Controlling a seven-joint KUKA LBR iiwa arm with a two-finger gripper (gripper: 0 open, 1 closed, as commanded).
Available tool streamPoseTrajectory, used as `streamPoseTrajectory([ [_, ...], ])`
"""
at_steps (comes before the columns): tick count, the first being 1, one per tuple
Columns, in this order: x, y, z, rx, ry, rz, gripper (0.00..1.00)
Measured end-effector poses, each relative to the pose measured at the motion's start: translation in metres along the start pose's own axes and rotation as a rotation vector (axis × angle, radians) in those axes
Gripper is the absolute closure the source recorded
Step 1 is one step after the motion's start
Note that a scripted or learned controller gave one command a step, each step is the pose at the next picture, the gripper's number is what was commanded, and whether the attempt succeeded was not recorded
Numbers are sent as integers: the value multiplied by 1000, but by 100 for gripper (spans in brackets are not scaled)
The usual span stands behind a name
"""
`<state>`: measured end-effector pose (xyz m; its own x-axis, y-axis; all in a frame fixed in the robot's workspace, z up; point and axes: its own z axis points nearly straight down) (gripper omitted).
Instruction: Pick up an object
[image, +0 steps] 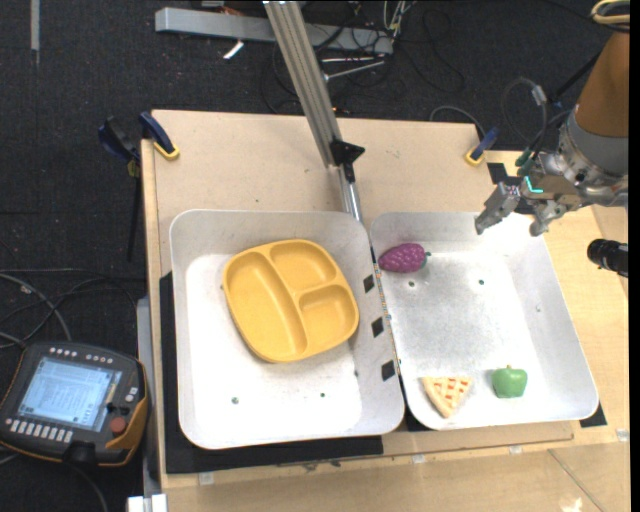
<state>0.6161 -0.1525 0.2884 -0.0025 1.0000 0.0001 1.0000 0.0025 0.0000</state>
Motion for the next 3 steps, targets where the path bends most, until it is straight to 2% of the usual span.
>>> streamPoseTrajectory([
  [1,3,2,64,6,0,2,0],
  [3,1,1,152,4,0,3,0],
])
